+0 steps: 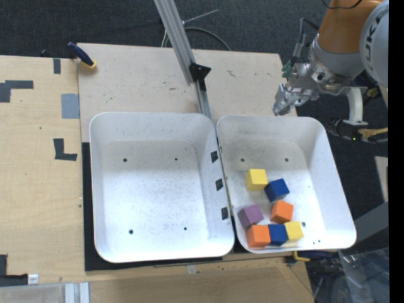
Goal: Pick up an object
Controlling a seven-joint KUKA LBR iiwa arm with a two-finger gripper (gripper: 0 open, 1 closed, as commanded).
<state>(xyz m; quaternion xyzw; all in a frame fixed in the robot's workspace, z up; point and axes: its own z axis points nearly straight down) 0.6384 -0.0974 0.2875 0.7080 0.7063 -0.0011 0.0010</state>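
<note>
Several small blocks lie in the right bin [315,137]: a yellow block [256,179], a blue block [276,189], an orange block [281,211], a purple block [250,216], and along the front wall another orange block [258,235], a blue block [277,233] and a yellow block [293,231]. My gripper [284,105] hangs above the back rim of the right bin, well away from the blocks. Nothing shows between its fingertips.
The left bin [104,169] stands beside the right one. A slanted metal rail [180,33] runs down to the gap between the bins. A blue-and-yellow clamp [82,55] lies at the bench's back left. Cables hang at the right.
</note>
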